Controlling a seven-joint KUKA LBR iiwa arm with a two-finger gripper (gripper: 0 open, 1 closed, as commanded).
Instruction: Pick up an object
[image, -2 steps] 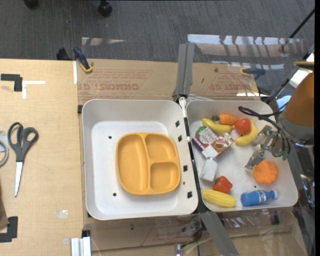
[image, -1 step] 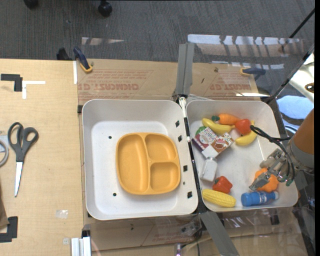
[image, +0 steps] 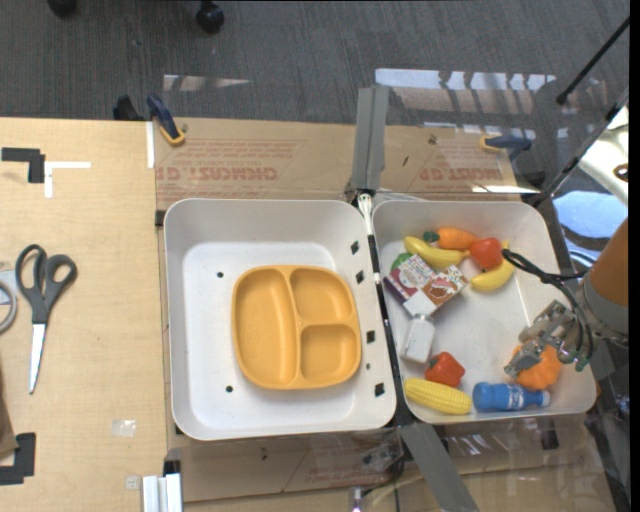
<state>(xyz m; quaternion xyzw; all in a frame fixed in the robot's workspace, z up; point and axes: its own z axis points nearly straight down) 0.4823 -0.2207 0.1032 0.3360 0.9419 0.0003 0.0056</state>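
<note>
The hand (image: 548, 345) is lowered onto the orange toy (image: 541, 372), just beside the blue bottle (image: 508, 398), apparently for grasping; its finger state cannot be told.

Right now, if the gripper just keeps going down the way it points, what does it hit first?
Most likely the orange toy in the right bin: the gripper sits right over it, near the bin's right wall. Depth is unclear, so contact may already exist.

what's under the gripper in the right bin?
An orange object sits directly under the gripper, at the right bin's near right side. The gripper covers its top, so its identity and any grasp are unclear.
</note>
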